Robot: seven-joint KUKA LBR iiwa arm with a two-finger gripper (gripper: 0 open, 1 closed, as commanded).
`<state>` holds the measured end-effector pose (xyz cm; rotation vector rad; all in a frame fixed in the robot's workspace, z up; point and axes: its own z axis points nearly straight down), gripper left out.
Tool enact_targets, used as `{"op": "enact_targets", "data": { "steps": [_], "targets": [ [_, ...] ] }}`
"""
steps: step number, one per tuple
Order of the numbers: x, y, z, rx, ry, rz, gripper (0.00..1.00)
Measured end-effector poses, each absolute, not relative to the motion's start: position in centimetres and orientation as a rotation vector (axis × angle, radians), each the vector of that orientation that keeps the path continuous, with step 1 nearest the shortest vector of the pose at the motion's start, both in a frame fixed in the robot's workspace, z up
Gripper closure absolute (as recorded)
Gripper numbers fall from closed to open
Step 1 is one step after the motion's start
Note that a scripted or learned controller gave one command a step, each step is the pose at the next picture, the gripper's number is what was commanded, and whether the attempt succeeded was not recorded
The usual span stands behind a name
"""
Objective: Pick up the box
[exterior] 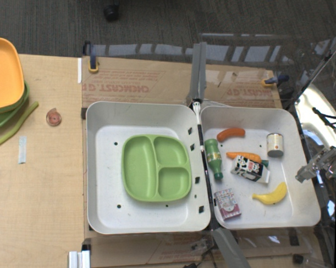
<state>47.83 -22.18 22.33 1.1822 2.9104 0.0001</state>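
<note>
In the right bin (297, 215), a small pink and white box (227, 204) lies flat near the front left corner. A black and white carton (248, 168) lies on its side at the bin's middle, just below a carrot (243, 156). My gripper (311, 168) hangs over the bin's right rim, well to the right of both. It stands apart from the carton and from the pink box, with a banana (271, 195) between it and the box.
The right bin also holds a green bottle (213, 158), a sausage (231, 133) and a small can (274, 144). A green divided plate (156, 167) lies in the left bin (100, 172). Orange and green plates (6, 84) are stacked at the far left.
</note>
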Motion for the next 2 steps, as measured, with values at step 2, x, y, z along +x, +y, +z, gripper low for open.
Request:
{"op": "enact_targets", "data": {
  "steps": [2],
  "targets": [
    [47.9,-22.2,23.4,0.664,3.067,0.000,1.00]
  ]
}}
